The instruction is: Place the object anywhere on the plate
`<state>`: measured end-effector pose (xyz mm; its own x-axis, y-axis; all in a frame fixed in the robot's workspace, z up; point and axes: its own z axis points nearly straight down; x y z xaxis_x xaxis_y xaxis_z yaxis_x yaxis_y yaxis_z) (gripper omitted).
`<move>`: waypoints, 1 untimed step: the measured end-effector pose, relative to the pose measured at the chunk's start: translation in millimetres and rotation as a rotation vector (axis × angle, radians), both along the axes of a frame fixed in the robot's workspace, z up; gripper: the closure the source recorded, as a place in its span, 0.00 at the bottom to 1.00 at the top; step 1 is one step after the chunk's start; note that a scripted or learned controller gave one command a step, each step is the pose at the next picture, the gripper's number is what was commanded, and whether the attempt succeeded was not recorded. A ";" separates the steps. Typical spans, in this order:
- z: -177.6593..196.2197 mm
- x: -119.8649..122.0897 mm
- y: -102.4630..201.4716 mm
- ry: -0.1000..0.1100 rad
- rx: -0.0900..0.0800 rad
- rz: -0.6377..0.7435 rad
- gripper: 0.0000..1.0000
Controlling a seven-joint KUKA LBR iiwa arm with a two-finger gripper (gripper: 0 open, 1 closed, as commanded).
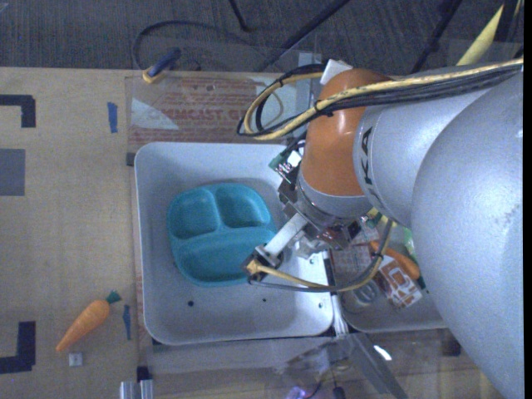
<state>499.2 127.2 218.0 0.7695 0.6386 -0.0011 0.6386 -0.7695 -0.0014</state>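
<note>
A teal divided plate lies in the left white bin, toward its middle, with nothing on it. My gripper hangs below the orange wrist band over the rim between the two bins, just right of the plate's right edge. The arm hides most of it. In the right bin lie an orange and white object and a printed packet, both partly covered by the arm. I see nothing held in the gripper.
A toy carrot lies on the bench outside the bins, at the lower left. Blue tape marks and a blue-handled tool sit at the bench's far edge. The big grey arm covers the right half of the view.
</note>
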 end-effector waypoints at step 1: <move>13.4 -15.0 8.2 0.002 0.000 0.080 1.00</move>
